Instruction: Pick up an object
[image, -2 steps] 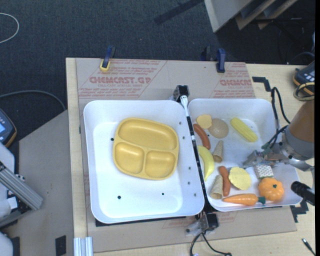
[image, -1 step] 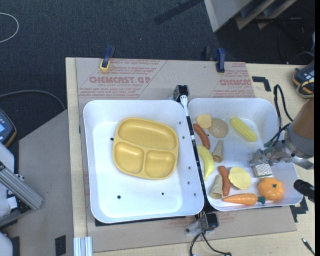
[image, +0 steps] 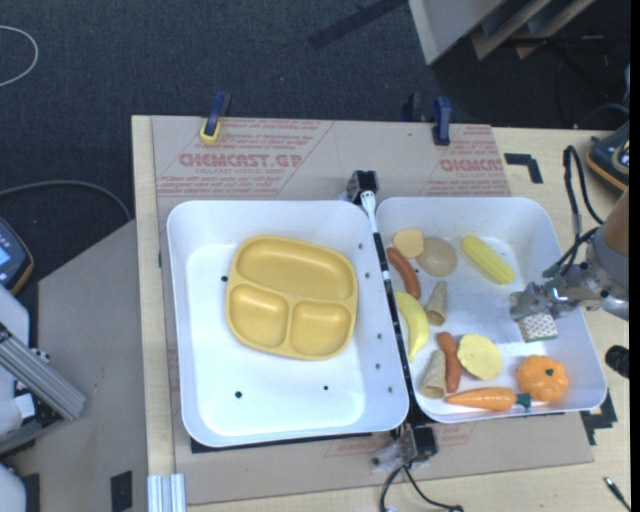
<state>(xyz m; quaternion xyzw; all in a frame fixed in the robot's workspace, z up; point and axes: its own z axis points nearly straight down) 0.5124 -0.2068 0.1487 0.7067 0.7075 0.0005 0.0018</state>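
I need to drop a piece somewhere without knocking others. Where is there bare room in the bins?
Left bin: bare floor around the yellow tray, widest in front. Right bin: crowded on its left and front; bare patch between corn, gripper and pumpkin.

Left of the white right bin (image: 575, 270) we see a mustard-yellow divided plate (image: 292, 297); inside that bin, a yellow corn cob (image: 487, 258), an orange pumpkin (image: 542, 378) and a checkered grey-white block (image: 538, 326).
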